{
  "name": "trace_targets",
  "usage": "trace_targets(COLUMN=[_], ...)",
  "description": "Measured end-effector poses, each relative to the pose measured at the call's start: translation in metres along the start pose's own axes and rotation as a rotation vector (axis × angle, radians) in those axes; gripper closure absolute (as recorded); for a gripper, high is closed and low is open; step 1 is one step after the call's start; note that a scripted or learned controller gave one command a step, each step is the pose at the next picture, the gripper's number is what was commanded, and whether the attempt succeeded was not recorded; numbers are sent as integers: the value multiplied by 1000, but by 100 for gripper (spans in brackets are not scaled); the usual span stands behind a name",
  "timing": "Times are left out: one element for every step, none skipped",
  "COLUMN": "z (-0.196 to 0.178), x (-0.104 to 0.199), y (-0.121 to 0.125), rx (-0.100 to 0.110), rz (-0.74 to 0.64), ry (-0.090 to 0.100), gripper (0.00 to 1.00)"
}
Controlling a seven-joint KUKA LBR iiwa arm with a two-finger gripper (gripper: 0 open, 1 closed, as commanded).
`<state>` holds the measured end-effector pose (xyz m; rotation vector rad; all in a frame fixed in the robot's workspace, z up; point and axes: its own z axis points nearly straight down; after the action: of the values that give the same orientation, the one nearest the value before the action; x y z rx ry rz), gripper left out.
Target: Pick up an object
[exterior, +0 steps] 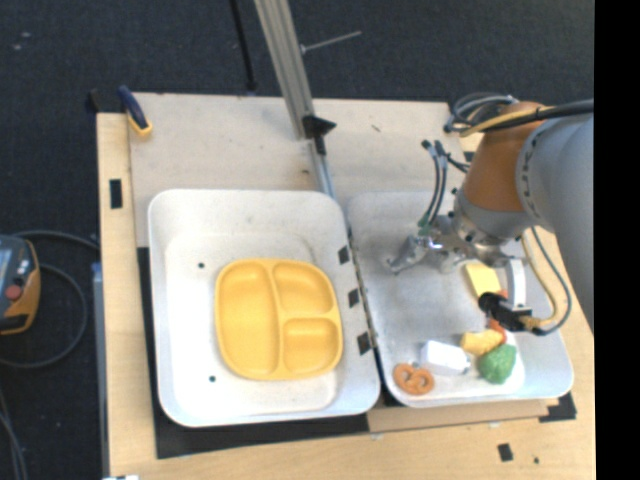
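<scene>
No writing is legible; the gripper [405, 258], its state unclear, hovers over the right bin [400, 368].

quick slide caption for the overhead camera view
Grey KUKA arm reaching over the right white bin of small toys; yellow divided plastic tray in the left bin.

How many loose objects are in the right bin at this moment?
5, clustered at the bin's near right: a pretzel, a white block, a green piece, a yellow piece and a yellow block by the arm. Others may be hidden under the arm.
</scene>
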<state>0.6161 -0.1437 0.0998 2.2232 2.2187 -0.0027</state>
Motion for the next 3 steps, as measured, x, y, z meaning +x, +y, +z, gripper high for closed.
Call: trace_targets(z=[-13, -76, -131], x=[-1, -9, -10], y=[1, 6, 7], rx=[-5, -8, -7], rz=[3, 3, -4], ry=[-1, -1, 0], gripper=[100, 100, 100])
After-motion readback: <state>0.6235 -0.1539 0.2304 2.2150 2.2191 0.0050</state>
